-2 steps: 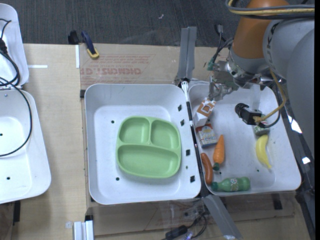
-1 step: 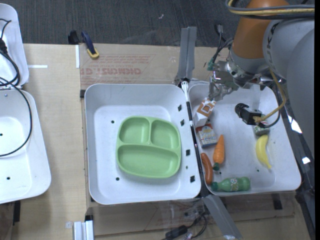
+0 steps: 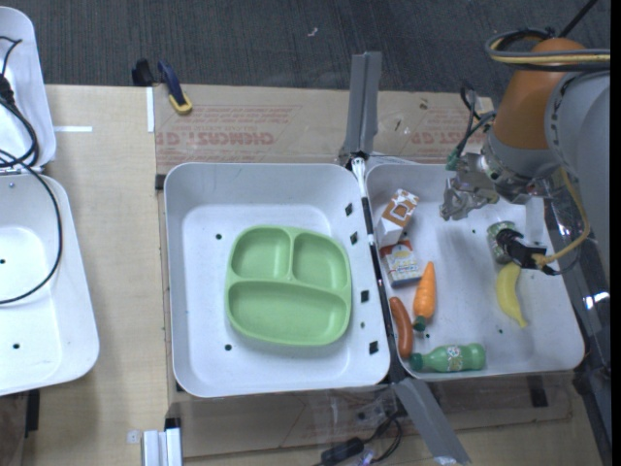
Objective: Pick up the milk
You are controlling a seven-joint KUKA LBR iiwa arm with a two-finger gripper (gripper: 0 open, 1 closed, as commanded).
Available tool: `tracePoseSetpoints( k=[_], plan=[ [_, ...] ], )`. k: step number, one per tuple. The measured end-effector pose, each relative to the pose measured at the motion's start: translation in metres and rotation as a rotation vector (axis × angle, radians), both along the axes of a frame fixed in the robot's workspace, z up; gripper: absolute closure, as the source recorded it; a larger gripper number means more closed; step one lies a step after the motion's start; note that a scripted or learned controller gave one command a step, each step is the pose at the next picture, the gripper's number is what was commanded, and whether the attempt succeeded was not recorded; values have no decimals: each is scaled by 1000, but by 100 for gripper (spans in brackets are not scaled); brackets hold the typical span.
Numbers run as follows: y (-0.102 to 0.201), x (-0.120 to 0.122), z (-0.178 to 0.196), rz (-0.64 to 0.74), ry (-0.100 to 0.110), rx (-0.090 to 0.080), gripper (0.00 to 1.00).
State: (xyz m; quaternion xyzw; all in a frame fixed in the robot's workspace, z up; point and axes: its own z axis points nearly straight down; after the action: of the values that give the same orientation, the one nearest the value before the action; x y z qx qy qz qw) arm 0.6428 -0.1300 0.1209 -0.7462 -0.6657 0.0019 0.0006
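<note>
- One green divided plate (image 3: 288, 285) lies in the left bin (image 3: 184, 260), far from the job.
- Right of the plate, in the right bin (image 3: 558, 343): one milk carton (image 3: 397, 214) by the divider, one small box (image 3: 402, 263), one carrot (image 3: 424, 292), one sausage (image 3: 402, 326), one green bottle (image 3: 449, 358), one banana (image 3: 510, 294).
- The claw (image 3: 466, 200) hovers right of the milk, apart from it; I can't tell its spread.
- Looks like the approach step; next it should shift toward the carton and descend.
</note>
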Motion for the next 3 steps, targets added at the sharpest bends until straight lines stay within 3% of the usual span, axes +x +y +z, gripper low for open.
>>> tracePoseSetpoints(
  k=[1, 2, 3],
  plan=[
    [-15, 4, -29, 14, -3, 0, 0],
    [-20, 6, -28, -199, -4, 0, 0],
    [-20, 6, -19, -197, -4, -2, 100]
  ],
)
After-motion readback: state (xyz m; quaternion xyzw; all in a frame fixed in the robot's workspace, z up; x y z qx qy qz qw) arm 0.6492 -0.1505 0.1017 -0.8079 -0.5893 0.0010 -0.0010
